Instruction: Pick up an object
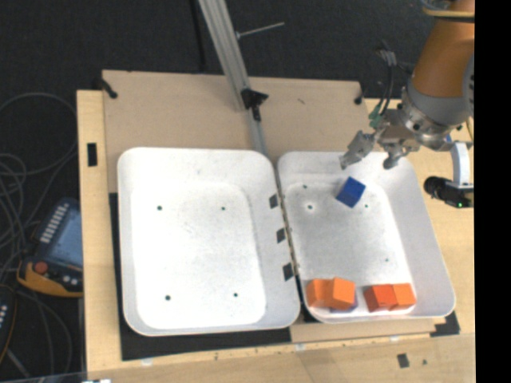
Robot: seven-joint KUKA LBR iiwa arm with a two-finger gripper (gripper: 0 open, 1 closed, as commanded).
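Orange blocks (pixel 331 293) (pixel 390 296): against right bin's (pixel 427 238) near wall
Blue cube (pixel 350 191): mid-bin, farther back
Gripper (pixel 370 156): above cube, fingers spread, holding nothing

Bins, white, shallow: two, left bin (pixel 196 238) and right bin (pixel 399 238)
Blocks, blue: one (pixel 350 191)
Blocks, orange: two, one (pixel 330 293) beside the other (pixel 390 296)
Arm: one (pixel 444 62)
Pincer: one (pixel 372 154)
Table: one (pixel 184 102)
Handheld controller: one (pixel 54 246)
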